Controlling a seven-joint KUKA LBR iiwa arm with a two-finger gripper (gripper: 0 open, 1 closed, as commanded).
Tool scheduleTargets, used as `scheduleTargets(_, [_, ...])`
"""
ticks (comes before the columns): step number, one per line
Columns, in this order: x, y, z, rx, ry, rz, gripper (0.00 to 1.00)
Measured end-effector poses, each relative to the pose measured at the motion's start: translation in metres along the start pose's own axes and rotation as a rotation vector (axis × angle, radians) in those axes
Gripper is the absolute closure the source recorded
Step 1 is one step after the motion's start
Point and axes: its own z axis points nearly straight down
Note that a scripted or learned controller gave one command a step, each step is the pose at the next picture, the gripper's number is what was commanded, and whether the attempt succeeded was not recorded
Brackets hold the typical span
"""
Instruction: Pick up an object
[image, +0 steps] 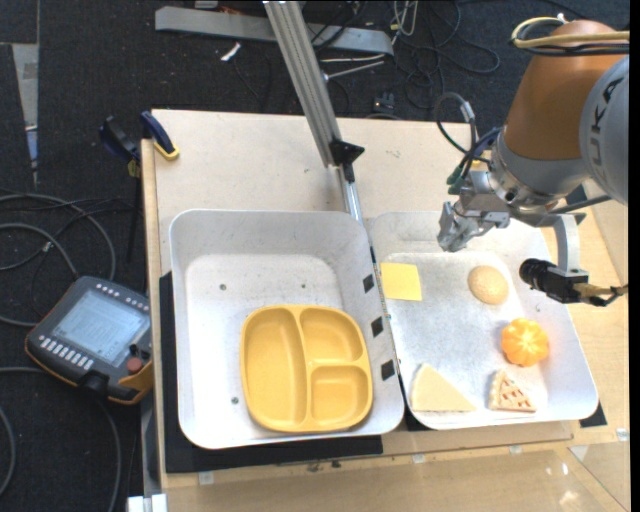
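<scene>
The arm's grey two-finger pincer (458, 232) hangs over the far part of the right shallow white bin (560, 400); whether it is open or closed cannot be told. Near it lie a flat yellow square slice (401, 281) and a pale tan egg-shaped piece (488, 285); farther toward the near rim lie an orange round fruit (525, 342), a cream wedge (438, 390) and a small waffle-patterned wedge (511, 392). The left bin (200, 250) holds a yellow three-compartment plastic tray (305, 368). No legible writing shows.
</scene>
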Motion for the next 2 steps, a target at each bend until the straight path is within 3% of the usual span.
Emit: scheduleTargets(2, [0.089, 0.036, 0.011, 0.001, 0.000, 0.001, 1.00])
